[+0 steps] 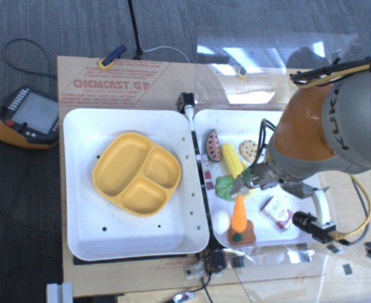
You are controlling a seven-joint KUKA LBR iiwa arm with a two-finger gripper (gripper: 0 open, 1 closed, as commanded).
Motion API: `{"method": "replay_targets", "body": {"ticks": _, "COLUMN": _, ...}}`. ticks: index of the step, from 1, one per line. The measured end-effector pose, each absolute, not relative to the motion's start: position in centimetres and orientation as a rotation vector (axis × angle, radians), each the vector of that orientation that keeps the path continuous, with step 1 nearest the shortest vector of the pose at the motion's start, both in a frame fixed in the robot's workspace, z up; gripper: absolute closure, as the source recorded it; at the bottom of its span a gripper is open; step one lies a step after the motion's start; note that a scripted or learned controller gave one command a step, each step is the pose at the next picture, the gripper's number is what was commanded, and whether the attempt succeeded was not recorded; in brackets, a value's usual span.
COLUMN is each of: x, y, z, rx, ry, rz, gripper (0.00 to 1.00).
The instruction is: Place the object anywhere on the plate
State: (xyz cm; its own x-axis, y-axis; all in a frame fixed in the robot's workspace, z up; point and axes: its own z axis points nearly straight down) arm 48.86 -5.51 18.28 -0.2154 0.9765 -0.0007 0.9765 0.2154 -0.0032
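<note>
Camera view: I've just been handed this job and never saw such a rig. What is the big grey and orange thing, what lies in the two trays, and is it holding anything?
You are looking down at a slant from one fixed camera above the bench. The grey and orange bulk on the right is the robot arm, reaching in from that side. Its pincer sits low over the right bin, amid the toy food; whether it grips anything is too hidden to tell.

The left bin holds a yellow plate with three compartments, nothing on it yet.

The right bin holds a watermelon slice, a corn cob, a cookie, a green leafy piece, a carrot, a white egg and a small pink-and-white packet.
</note>
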Motion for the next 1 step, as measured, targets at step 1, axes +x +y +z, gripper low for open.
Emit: {"method": "replay_targets", "body": {"ticks": 1, "x": 48.86, "y": -5.51, "z": 18.28, "rx": -1.967, "ry": -2.448, "rz": 0.005, "gripper": 0.00}}
